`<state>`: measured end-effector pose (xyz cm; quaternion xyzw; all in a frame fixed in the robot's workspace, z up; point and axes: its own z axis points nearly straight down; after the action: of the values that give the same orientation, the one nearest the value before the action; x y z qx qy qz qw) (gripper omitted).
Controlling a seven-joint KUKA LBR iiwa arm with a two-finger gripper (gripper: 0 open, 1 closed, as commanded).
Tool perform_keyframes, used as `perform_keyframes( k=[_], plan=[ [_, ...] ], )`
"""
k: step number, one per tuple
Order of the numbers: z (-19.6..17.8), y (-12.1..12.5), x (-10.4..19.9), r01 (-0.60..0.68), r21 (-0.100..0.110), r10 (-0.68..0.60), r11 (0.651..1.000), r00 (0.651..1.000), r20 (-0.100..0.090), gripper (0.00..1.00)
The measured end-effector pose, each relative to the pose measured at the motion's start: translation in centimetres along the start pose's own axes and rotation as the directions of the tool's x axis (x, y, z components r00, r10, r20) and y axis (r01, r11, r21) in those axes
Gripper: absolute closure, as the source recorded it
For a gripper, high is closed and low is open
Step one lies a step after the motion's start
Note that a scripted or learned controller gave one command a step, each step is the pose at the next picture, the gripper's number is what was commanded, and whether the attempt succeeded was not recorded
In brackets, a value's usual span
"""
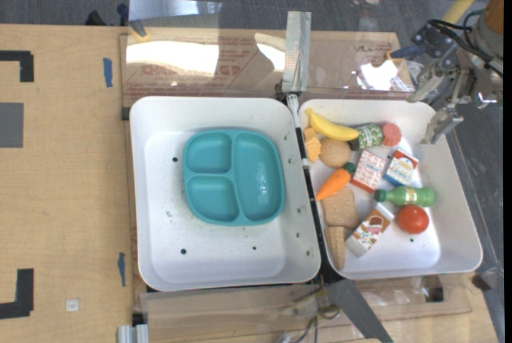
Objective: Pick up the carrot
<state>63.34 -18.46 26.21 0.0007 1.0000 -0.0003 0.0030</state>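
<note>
Seen from above at a slant: two white bins side by side on a cardboard-covered bench (56,173). In the left bin (148,173), a teal divided plate (234,176), near the middle. In the right bin (464,241), a crowd of toy food. Against that bin's left wall, about halfway along it, the carrot (334,183), lying tilted with its thick end up and to the right, thin end down toward the wall. Just above the carrot, a round tan bread roll (336,152); just below and touching it, a tan cracker slab (340,208). Beside the carrot's thick end, a red-and-white box (369,170). At the far left corner, a banana (330,126), with a green can (369,135) at its right tip. Lower down toward the right wall, a green bottle (406,195) lying on its side, a red tomato (413,219) just under it, and a small carton (368,231) to the tomato's left. Over the far right corner of the right bin, the gripper (442,116), well apart from the carrot, nothing visibly in its grasp; apart or together, cannot tell from this angle. Behind it, at the upper right, the grey arm (480,45).
</note>
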Motion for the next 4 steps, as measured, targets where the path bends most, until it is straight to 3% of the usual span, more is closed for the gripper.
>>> perform_keyframes(
  k=[1, 2, 3, 4],
  plan=[
    [8.1, 6.5, 4.4, -0.136, -0.003, 0.136, 0.991, 0.991, -0.009, 0.0],
    [15.1, 8.6, 2.5, -0.128, 0.001, 0.128, 0.992, 0.992, 0.022, 0.0],
    [16.2, 8.7, 7.0, -0.406, -0.009, 0.406, 0.914, 0.914, 0.028, 0.0],
    [16.7, 8.7, 7.1, -0.704, -0.006, 0.704, 0.71, 0.71, 0.011, 0.0]
  ],
)
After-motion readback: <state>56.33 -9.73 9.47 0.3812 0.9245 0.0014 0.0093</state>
